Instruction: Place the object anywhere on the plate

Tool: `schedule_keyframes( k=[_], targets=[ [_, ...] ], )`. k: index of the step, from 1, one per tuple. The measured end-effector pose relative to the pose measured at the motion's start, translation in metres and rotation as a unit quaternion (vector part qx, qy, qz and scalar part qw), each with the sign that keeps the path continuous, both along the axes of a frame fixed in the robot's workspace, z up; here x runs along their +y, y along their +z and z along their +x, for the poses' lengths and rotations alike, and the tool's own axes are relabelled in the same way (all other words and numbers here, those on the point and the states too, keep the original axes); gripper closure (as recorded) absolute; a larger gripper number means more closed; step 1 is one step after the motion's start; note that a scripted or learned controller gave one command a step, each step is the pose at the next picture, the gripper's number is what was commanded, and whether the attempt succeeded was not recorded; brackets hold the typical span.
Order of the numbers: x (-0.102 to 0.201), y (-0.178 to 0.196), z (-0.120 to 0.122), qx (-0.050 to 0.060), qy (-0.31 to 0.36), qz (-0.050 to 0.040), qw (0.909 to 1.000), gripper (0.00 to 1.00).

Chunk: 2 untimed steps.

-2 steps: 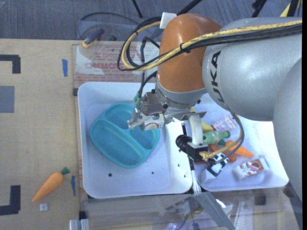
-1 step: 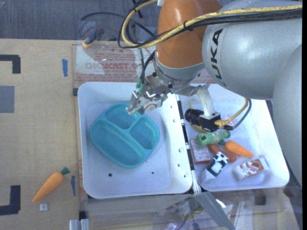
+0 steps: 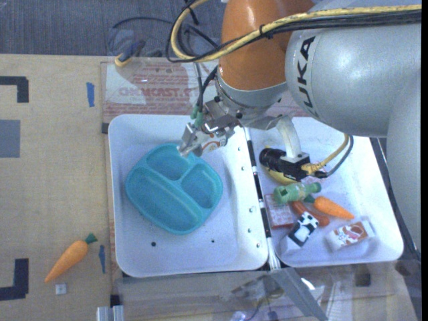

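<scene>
A teal divided plate lies in the left bin, tilted across its middle. My gripper hangs over the plate's far right rim, at its upper compartment. No object is visible beneath it. In the right bin lie a green bottle, an orange carrot, a red packet, a black-and-white piece and a white and red carton. A yellow thing sits at that bin's far left.
A second toy carrot lies on the wooden bench outside the bins, at the front left. The ridge between the two bins runs just right of the plate. The arm's big grey and orange body covers the upper right.
</scene>
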<state>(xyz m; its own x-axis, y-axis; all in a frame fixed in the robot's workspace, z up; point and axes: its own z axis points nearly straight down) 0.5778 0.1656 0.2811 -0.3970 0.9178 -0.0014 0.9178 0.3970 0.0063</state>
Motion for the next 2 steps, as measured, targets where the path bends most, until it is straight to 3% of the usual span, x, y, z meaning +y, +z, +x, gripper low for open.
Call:
schedule_keyframes(
  k=[1,2],
  targets=[
    [-0.023,-0.030,-0.044,0.004,-0.005,-0.0006,1.0000,1.00],
    [0.022,0.003,-0.025,0.002,-0.074,0.0002,0.9973,1.00]
  ],
)
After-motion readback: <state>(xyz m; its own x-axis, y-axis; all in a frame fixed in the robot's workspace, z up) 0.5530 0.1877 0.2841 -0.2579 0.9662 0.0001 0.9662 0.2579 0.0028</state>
